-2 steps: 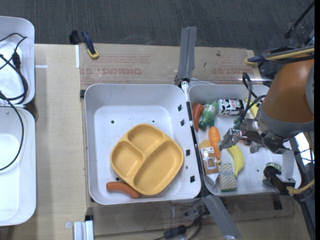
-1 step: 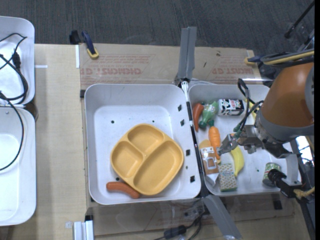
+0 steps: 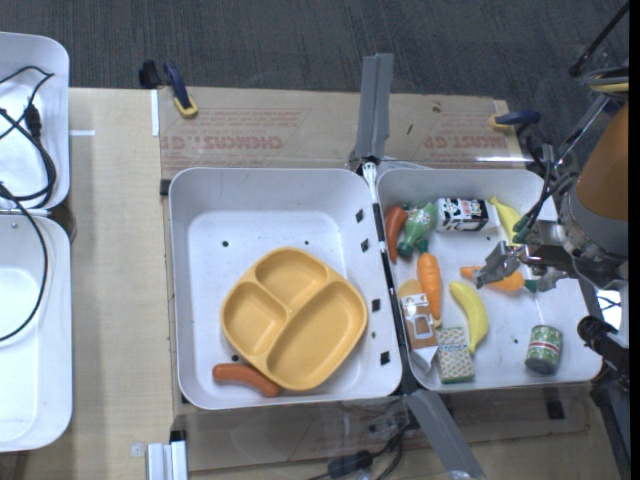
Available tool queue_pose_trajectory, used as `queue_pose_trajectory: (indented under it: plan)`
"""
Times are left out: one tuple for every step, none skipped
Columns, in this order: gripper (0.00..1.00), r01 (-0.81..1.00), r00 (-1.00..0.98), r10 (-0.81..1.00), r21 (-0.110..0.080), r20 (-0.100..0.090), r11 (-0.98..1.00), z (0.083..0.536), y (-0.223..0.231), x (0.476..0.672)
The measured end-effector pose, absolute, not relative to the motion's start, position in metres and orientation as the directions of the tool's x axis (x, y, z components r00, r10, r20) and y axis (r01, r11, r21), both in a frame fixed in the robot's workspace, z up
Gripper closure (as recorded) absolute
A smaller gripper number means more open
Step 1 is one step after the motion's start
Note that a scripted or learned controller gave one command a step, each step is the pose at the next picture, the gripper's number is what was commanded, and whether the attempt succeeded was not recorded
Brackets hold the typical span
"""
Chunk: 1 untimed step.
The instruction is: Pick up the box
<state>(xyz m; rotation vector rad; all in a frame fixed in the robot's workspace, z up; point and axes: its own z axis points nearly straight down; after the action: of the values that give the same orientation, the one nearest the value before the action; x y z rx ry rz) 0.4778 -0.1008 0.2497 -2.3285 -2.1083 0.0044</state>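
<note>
Left bin (image 3: 190,268): holds a yellow divided plate (image 3: 293,318) with three compartments, and a sausage (image 3: 245,377) lying just beside the plate's near-left edge.
Right bin (image 3: 440,176): crowded with toy food.
Far end of right bin: a red pepper (image 3: 395,230) beside a green vegetable (image 3: 416,226), and a yellow piece (image 3: 505,216) toward the right wall.
Middle of right bin: a carrot (image 3: 430,280) lying lengthwise, a banana (image 3: 470,313) to its right.
Near-right corner: a small green can (image 3: 544,349), well apart from the banana.
Bench (image 3: 110,268): cardboard sheet (image 3: 260,128) behind the bins, held by clamps (image 3: 175,83).
</note>
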Motion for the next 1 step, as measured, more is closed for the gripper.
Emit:
queue_pose_trajectory:
  plan:
    - [0.0, 0.998, 0.057, 0.998, -0.005, -0.001, -0.057, 0.1898, -0.0213, 0.5101]
